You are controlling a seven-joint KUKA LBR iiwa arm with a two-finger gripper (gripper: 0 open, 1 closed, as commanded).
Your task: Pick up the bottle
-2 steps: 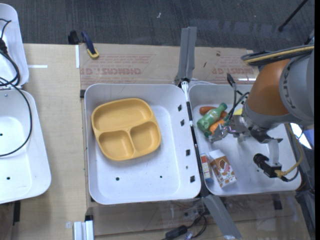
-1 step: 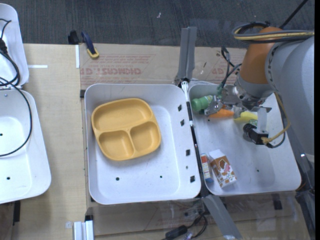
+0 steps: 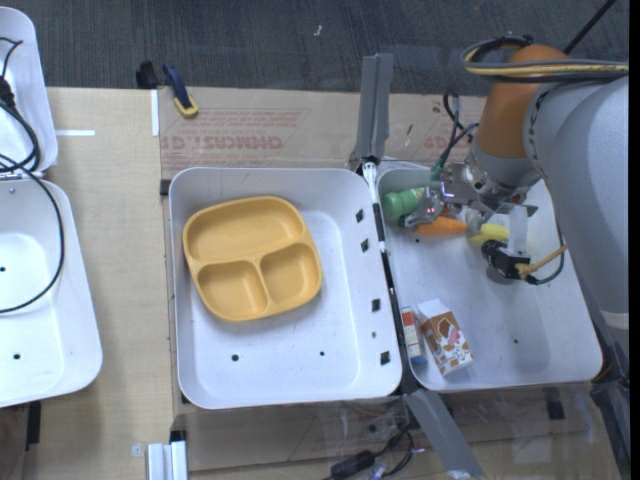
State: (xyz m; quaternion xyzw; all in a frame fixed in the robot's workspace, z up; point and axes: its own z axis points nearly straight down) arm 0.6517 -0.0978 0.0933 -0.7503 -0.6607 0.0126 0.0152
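Observation:
A green bottle (image 3: 402, 202) lies on its side in the far left corner of the right bin (image 3: 530, 358). My gripper (image 3: 435, 204) hangs low at the bottle's right end, touching or nearly touching it. The grey arm with its orange band (image 3: 510, 118) reaches in from the right and hides what lies behind the wrist.
An orange carrot-like piece (image 3: 447, 225) and a yellow object (image 3: 490, 233) lie just under the gripper. A small printed carton (image 3: 445, 340) sits near the right bin's front left. The left bin (image 3: 200, 358) holds a yellow divided plate (image 3: 252, 256).

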